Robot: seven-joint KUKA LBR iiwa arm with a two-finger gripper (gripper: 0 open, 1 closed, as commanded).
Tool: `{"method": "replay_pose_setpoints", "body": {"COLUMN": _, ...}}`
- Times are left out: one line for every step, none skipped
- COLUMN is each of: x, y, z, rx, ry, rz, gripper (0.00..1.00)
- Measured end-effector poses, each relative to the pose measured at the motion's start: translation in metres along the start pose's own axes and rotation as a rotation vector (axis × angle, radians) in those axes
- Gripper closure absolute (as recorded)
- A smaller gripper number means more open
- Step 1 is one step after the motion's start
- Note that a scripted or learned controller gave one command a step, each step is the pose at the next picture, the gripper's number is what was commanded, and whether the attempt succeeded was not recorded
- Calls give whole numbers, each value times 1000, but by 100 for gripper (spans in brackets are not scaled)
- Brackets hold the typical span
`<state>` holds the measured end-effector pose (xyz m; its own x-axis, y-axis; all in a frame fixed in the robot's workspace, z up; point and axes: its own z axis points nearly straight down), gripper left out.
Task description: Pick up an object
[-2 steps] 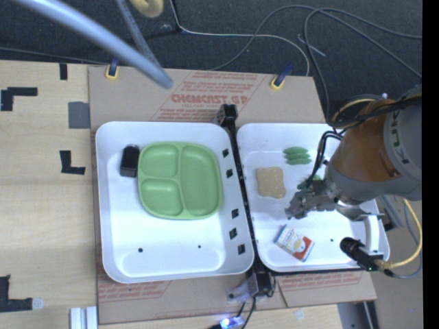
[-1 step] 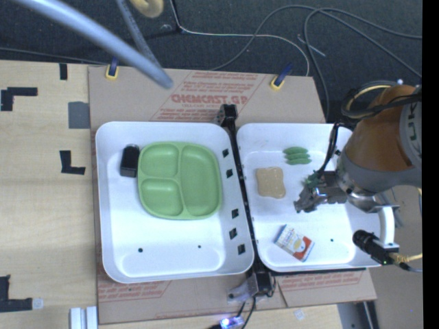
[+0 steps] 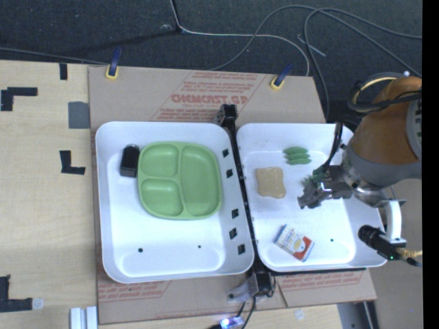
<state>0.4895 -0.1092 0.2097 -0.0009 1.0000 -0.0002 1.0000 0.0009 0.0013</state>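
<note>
Green pea pod (image 3: 297,155) lies at the back of the right bin (image 3: 343,252), beside a tan sponge (image 3: 270,182); a small packet (image 3: 294,243) sits nearer the front. Over that bin the gripper (image 3: 310,196) hovers; whether its fingers are apart I cannot tell.

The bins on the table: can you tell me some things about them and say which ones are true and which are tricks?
1. The green divided plate lies in the left bin. True.
2. The tan sponge-like piece is in the left bin. False: it lies in the right bin.
3. A small black object sits beside the plate's left edge. True.
4. The claw is over the left bin. False: it is over the right bin, right of the tan piece.
5. The small red and white packet is on the plate. False: it lies near the right bin's front edge.
6. A green pod-shaped thing lies in the right bin. True.
</note>
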Motion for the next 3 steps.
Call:
{"method": "replay_pose_setpoints", "body": {"x": 49, "y": -3, "z": -10, "rx": 1, "ry": 2, "rz": -5, "gripper": 100}}
{"method": "replay_pose_setpoints", "body": {"x": 111, "y": 1, "z": -17, "rx": 2, "ry": 2, "rz": -7, "gripper": 100}}
{"method": "replay_pose_setpoints", "body": {"x": 162, "y": 6, "z": -25, "rx": 3, "ry": 1, "rz": -6, "gripper": 100}}
